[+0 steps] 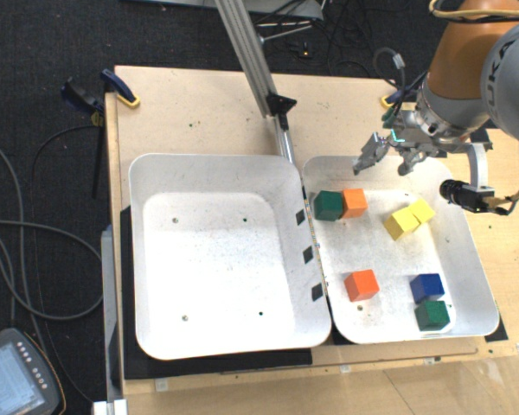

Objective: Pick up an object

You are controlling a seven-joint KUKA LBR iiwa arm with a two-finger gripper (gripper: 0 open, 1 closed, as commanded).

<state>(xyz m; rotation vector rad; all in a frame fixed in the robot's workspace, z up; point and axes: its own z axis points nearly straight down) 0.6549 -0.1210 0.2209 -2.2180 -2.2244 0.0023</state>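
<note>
- Over the far edge of the right bin (467, 258), the gripper (389, 156) hangs above the bin floor with its two fingers spread apart and nothing between them.
- Governing relation: the closest candidates lie nearer to the camera and to the left of the fingertips. These are the orange cube (355, 201) and the dark green cube (328, 206), which touch side by side.
- The yellow block (408, 218) lies near and slightly right of the fingertips. It reads as two joined cubes; its long axis runs diagonally, from near-left to far-right.
- Well apart from the gripper, toward the near side of the bin: a second orange cube (361, 284), a blue cube (426, 286) and a green cube (432, 315). The blue and green cubes touch.
- Materials: the blocks appear rigid, flat-faced and matt, probably wood or foam. The bins are smooth white plastic with speckled floors and raised, rounded rims.
- Judgement: the touching pairs leave little finger clearance on the shared side. The lone orange cube and the yellow block offer freer faces.
- The left bin (156, 232) adjoins the right bin along one rim.
</note>
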